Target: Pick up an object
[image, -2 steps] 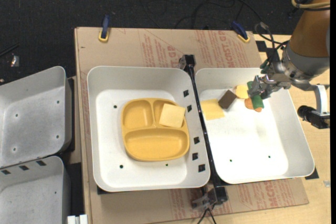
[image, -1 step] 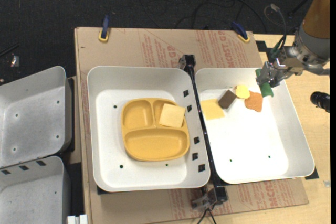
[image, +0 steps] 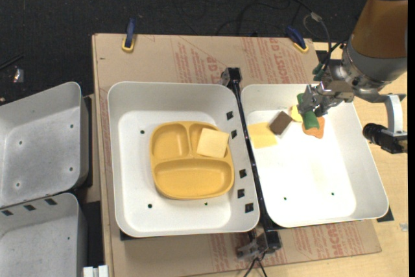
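Two white bins sit side by side on the table [image: 110, 61], a brown board. Left bin [image: 130, 204]: holds a yellow divided tray [image: 188, 175], with a pale yellow block [image: 212, 143] lying in the tray's upper right compartment. Right bin [image: 350, 198]: its objects are clustered in the upper left part, all on the far side of the black divider [image: 245, 146] from the tray. Just right of the divider lies a flat yellow piece [image: 260, 135]; touching its upper right edge is a small brown block [image: 281, 122], tilted. Right of the brown block, a pale yellow item [image: 296, 114] is partly hidden beneath the gripper. An orange carrot-shaped toy [image: 314, 126] with a green top lies just right of these, directly under the gripper [image: 312, 102]. Fingers: reach down over the carrot's green end, but whether they are released or clenched on it cannot be told at this angle. Grey arm with orange band [image: 382, 16] enters above and right of the right bin.
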Controlling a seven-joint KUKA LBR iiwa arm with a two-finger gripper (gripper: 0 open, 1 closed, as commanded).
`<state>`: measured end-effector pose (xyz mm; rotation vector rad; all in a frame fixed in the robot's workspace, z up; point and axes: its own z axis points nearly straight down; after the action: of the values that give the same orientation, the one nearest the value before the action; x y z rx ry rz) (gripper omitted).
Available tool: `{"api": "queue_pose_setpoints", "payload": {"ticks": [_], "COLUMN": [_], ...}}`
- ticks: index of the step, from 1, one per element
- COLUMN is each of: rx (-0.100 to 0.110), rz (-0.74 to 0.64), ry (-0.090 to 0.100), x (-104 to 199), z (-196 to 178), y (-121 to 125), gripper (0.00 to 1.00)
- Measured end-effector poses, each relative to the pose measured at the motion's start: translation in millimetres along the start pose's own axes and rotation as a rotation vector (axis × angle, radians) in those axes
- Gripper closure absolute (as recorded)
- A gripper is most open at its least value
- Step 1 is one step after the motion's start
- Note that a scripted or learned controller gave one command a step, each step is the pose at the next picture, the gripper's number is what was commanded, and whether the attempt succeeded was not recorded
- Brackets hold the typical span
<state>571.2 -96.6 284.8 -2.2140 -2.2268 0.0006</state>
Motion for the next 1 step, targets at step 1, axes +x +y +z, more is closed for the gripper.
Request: {"api": "queue_pose_setpoints", "payload": {"ticks": [1], "rx": [0.001], "rz": [-0.003], "ry": [0.001], "x": [60.9], "z": [7.7], "y": [-4.1], "gripper": [1.00]}}
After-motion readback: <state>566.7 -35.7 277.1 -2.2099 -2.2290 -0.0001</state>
